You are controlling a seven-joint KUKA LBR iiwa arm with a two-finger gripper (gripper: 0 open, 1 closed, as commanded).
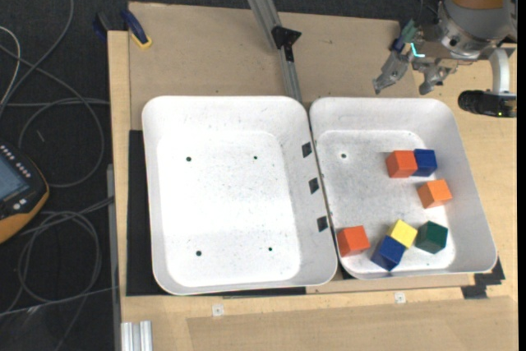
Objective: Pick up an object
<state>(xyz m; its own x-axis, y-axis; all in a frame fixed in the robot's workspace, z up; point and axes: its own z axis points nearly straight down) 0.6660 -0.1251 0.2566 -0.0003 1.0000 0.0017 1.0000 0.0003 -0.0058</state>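
Tool [411, 80] hovering above desk just beyond right bin's [460, 136] far rim, fingers spread, gripping nothing. Blocks sitting inside right bin; nearest: orange block [401, 164]. Approach step; next needing descent over one block.

the gripper [411, 81] hangs above the desk [205, 53] just past the far rim of the right bin [362, 123], its two fingers [389, 78] spread apart with nothing between them. in that bin lie three orange blocks, two blue, one yellow [403, 232] and one green [431, 237]. the left bin [222, 185] sits beside it.
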